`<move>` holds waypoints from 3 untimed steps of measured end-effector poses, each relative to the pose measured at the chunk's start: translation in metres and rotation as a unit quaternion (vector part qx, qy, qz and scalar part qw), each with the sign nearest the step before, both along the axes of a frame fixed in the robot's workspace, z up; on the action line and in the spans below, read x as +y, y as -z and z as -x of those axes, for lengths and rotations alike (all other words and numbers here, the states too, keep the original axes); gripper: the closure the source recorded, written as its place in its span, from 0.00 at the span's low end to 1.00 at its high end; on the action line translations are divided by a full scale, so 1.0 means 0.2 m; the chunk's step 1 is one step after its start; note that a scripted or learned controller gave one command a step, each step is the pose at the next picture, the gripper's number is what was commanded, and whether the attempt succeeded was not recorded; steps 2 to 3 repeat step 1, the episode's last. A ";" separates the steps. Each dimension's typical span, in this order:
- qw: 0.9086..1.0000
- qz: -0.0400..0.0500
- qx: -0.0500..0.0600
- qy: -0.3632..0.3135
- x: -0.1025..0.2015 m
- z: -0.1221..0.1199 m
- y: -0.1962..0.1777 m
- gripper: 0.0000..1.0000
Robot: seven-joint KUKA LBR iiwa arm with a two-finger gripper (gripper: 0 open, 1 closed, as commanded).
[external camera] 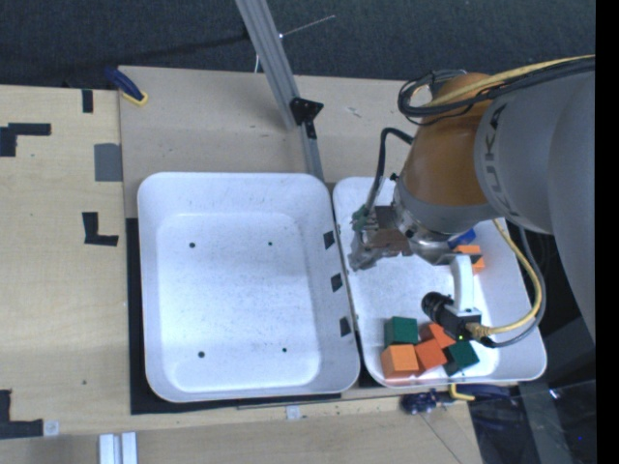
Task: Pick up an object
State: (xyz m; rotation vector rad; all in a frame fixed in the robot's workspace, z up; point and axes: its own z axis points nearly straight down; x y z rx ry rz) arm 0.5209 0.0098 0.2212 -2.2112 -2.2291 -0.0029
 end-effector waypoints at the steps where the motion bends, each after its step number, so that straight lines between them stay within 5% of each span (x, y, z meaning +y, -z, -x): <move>1: 1.000 0.000 0.001 0.000 0.30 -0.02 -0.06 1.00; 3: 1.000 0.000 0.001 0.000 0.30 -0.02 -0.06 1.00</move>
